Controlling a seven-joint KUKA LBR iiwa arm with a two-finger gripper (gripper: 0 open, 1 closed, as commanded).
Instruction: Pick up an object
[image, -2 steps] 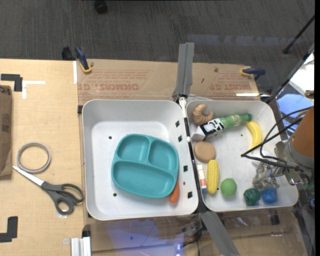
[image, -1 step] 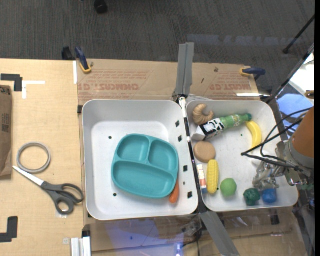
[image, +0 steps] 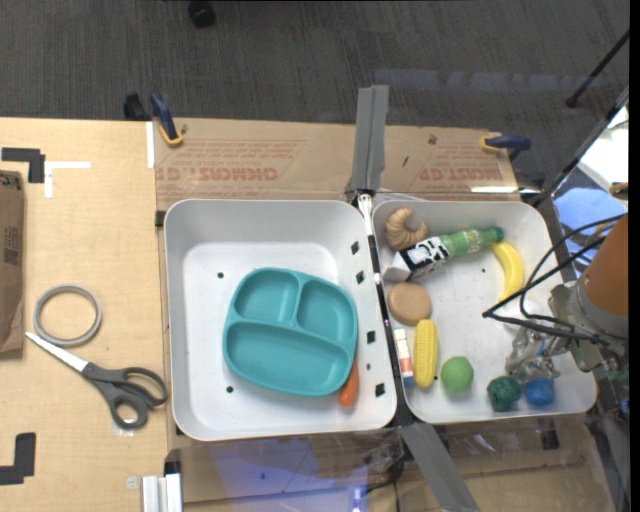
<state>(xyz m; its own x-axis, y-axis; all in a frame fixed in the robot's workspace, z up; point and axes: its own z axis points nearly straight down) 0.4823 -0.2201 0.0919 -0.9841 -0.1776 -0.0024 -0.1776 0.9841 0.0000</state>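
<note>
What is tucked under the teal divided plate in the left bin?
An orange carrot-like piece pokes out from beneath the lower right edge of the teal plate, resting on the left bin floor. How far it extends underneath is hidden by the plate.

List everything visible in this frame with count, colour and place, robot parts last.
divided plate: 1, teal, left bin
carrot: 1, orange, left bin, by the plate's near right edge
bins: 2, white, side by side on the bench
bottle: 1, green with black-and-white label, right bin, far side
banana: 1, yellow, right bin
corn cob: 1, yellow, right bin
round ball: 1, green, right bin, near side
scissors: 1, grey handles, bench left of the bins
tape roll: 1, grey, bench, left
gripper: 1, metallic, over the right bin's near right corner
</note>
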